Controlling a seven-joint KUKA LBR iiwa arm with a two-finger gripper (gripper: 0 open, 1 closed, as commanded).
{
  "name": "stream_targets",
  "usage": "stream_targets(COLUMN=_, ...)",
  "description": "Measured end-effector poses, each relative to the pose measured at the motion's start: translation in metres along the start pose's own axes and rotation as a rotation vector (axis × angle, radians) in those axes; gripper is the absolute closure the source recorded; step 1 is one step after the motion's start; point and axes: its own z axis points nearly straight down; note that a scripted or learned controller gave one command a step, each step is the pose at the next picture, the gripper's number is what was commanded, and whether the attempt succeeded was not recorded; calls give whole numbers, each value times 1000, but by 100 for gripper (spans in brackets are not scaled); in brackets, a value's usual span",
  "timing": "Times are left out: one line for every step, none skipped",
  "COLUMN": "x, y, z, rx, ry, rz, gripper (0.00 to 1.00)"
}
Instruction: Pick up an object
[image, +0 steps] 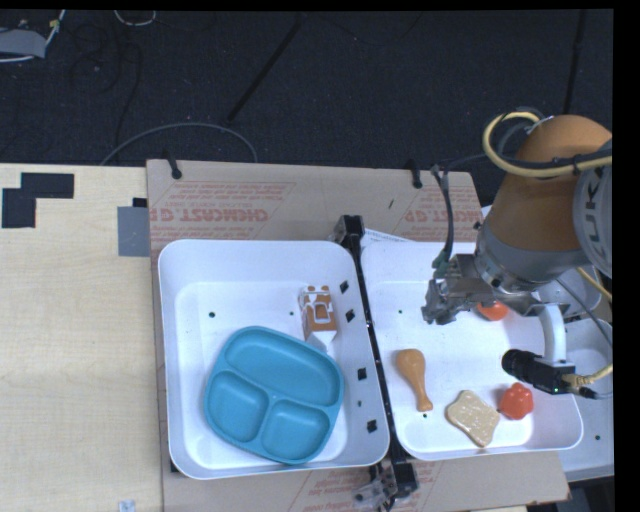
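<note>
The grey two-finger gripper (442, 305) hangs low at twelve o'clock in the right white bin (410, 262); its jaw state cannot be told. A tan toy drumstick (414, 376) lies at six o'clock, likeliest pick.

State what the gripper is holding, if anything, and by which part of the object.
It cannot be told. The gripper hangs low in the right bin, next to an orange-red object, and nothing shows between its fingers.
</note>
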Motion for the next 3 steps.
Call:
stream_targets(x=48, y=5, z=2, rx=0, ry=-1, rz=1, gripper=100)
stream_targets(x=99, y=-11, z=16, rx=2, ry=-1, rz=0, gripper=100)
stream_targets(x=156, y=-3, z=22, rx=0, ry=-1, rz=-1, gripper=100)
